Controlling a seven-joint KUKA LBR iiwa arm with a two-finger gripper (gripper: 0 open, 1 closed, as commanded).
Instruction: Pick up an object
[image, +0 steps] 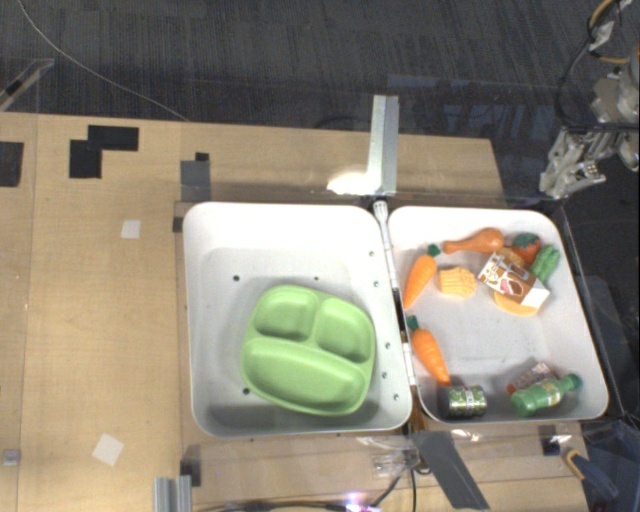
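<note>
My gripper (573, 180) hangs beyond the far right corner of the right bin (500, 340), outside its rim, open with nothing between its fingers. In that bin lie two toy carrots (420, 280) (430, 355), a drumstick (475, 241), a small yellow-orange piece (458, 283) and a white-and-red carton (512, 278) on a yellow slice. A green vegetable (545, 262) lies by the carton. Near the front wall are a small can (466, 401), a green bottle (545, 395) and a brown packet (530, 377).
The left bin (215, 300) holds a green divided plate (308, 348). A metal post (384, 145) stands behind the divider between the bins. The wooden bench (90, 300) spreads to the left.
</note>
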